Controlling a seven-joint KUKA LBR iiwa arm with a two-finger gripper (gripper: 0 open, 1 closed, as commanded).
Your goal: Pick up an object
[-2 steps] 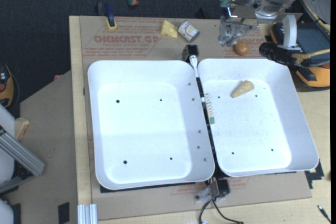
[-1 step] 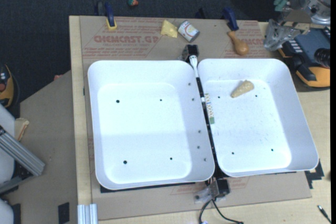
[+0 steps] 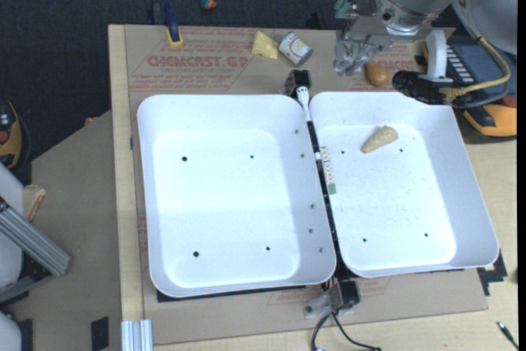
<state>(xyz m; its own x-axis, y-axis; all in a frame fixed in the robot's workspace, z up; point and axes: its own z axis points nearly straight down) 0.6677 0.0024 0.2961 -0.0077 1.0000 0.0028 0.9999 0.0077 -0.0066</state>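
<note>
My gripper [image 3: 353,62] hung above the bench's back edge, beyond the far rim of the right bin [image 3: 460,177], and I carried nothing in it. Whether my fingers were spread or pressed together I could not tell; they were a small dark tangle from this height. The tan, cone-shaped piece [image 3: 379,138] lay on the right bin's floor, nearer the camera than my fingers and slightly to their right, well apart from them. A round brown object [image 3: 377,74], perhaps a nut, sat on the cardboard just beside my fingertips. Off to their left rested a small printed box [image 3: 295,48] and a yellow wedge [image 3: 265,45]. The left bin [image 3: 156,177] lay farther left still.
</note>
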